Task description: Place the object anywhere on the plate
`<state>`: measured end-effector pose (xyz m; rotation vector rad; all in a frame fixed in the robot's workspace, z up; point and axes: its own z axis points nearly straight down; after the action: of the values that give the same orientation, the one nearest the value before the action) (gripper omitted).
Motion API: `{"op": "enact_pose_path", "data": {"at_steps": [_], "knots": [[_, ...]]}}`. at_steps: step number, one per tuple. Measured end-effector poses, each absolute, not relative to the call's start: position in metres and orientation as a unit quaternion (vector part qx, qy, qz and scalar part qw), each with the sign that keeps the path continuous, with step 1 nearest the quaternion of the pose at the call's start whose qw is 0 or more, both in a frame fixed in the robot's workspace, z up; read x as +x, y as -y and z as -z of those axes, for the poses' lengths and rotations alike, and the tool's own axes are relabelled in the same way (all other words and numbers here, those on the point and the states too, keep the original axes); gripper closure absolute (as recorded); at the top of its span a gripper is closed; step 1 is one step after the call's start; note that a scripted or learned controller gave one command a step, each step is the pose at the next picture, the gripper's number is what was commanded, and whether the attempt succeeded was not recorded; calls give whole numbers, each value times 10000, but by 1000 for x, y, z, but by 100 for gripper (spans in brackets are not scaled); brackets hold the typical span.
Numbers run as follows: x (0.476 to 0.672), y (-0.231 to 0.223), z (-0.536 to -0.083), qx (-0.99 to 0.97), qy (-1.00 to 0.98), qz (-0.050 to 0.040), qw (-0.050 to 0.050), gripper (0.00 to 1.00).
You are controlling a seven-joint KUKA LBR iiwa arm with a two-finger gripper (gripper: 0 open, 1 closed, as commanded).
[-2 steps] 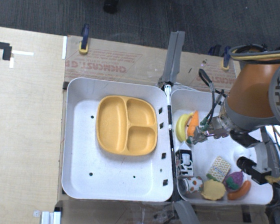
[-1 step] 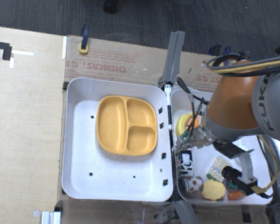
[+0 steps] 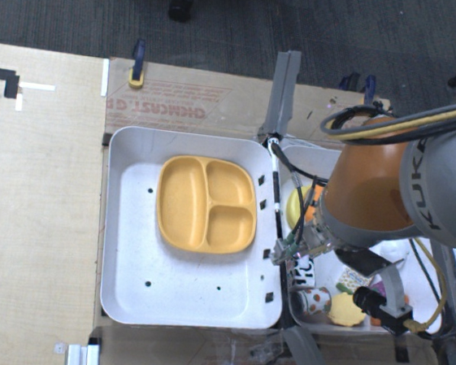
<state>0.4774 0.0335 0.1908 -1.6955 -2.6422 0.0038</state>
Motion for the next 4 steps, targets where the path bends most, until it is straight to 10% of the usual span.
{"op": "enact_pose_path", "data": {"at_steps": [2, 3, 4], "knots": [[477, -131, -169, -5965, 8026, -20, 9, 100], [537, -161, -95, -6685, 7437, -25, -14, 100], [560, -186, -175, -7079, 7063, -20, -4, 100]]}}
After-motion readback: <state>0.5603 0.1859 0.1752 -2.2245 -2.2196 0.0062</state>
